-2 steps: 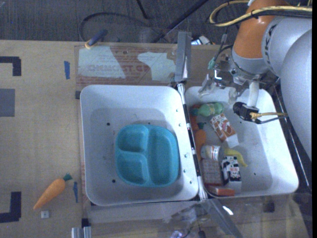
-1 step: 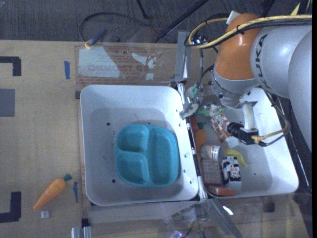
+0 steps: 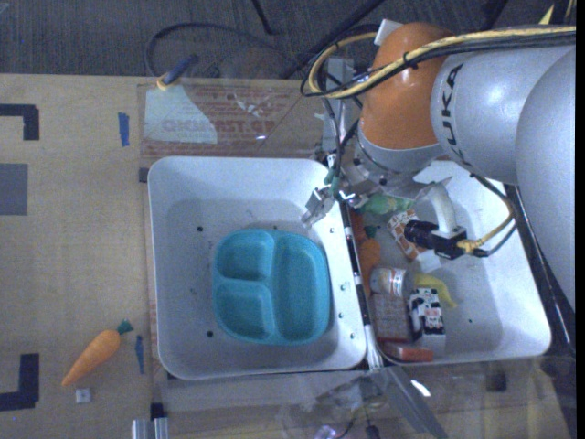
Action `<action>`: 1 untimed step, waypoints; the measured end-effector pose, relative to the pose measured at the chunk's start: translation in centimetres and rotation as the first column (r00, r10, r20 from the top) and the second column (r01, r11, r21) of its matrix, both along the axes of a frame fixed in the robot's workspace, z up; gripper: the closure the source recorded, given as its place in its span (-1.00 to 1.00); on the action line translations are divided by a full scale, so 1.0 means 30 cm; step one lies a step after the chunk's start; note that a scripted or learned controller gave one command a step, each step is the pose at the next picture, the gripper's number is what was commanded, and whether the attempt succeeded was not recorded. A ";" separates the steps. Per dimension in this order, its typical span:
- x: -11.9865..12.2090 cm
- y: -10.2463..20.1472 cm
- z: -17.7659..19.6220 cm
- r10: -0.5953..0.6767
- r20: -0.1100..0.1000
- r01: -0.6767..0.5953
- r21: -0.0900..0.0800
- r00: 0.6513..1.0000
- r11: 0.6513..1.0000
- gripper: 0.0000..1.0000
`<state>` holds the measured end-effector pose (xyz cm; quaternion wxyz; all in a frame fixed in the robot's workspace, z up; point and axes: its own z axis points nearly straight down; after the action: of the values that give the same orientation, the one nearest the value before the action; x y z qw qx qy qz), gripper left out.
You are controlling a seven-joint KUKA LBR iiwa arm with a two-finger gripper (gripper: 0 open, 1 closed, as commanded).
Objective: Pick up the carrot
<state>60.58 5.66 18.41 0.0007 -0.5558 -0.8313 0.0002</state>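
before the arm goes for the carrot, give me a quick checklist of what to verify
1. Carrot located: ok, it lies on the bench outside both bins, beyond the left bin's near left corner.
2. Carrot free of clutter: ok, nothing touches it.
3. Pincer near carrot: not ok, it hovers at the seam between the bins, far from it.
4. Pincer open: cannot tell.
5. Path: cannot tell, the blue tray and the left bin's rim lie between.

The divided tray (image 3: 271,286) lies in the left bin (image 3: 174,190). The carrot (image 3: 91,356) lies on the bench (image 3: 73,245) at the tray's eight o'clock, outside that bin. The right bin (image 3: 512,318), at three o'clock, holds packaged items (image 3: 407,305).
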 end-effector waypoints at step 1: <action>-0.230 0.081 -0.002 0.070 -0.001 -0.070 0.000 0.998 0.998 -1.00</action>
<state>53.68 8.10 18.36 0.0011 -0.5263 -0.8503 0.0005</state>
